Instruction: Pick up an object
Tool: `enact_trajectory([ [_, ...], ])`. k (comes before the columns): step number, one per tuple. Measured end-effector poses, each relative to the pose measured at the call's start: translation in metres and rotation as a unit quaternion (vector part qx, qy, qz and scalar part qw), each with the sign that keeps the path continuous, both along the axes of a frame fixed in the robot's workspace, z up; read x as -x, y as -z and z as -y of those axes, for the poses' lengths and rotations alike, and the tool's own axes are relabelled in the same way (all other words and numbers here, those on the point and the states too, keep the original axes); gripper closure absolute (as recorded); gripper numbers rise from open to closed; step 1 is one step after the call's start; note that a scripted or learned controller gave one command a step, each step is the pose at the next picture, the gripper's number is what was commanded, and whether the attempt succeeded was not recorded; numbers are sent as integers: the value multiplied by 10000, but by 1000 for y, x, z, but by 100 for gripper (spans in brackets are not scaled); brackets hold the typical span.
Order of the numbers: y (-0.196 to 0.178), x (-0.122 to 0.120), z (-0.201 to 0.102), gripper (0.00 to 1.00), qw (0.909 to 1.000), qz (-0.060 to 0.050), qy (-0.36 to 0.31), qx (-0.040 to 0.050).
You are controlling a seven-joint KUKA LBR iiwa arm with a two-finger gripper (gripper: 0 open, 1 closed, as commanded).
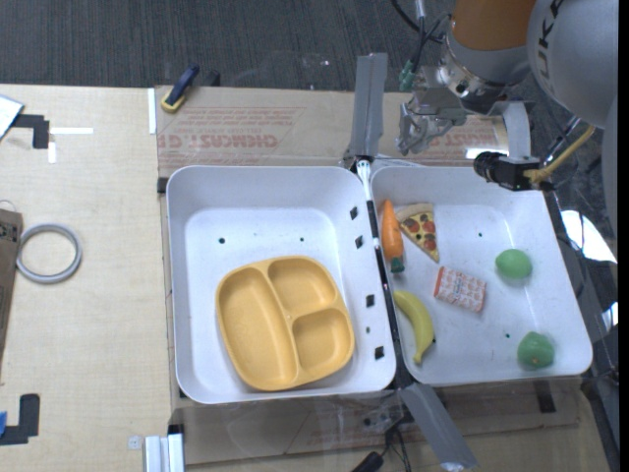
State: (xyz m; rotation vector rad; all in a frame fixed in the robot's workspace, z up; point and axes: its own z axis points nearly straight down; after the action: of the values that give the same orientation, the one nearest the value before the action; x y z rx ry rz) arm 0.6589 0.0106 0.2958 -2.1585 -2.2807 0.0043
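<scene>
The gripper (421,133) hangs above the far rim of the right bin (565,293), its fingers spread apart and grasping nothing. Inside that bin, a carrot (391,232) and pizza slice (421,230) lie nearest the gripper; a banana (417,323), a wrapped snack (460,289) and two green balls (513,265) lie farther off. A yellow divided plate (285,320) sits in the left bin (197,205).

yellow tray (285,334), orange carrot (390,229), two green balls (512,265)
</scene>
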Motion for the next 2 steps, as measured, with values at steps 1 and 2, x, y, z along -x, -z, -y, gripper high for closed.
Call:
enact_trajectory([
  [1, -87, 0, 57, 100, 9996, 11, -297, 6],
  [2, -146, 0, 130, 100, 9991, 14, -418, 5],
])
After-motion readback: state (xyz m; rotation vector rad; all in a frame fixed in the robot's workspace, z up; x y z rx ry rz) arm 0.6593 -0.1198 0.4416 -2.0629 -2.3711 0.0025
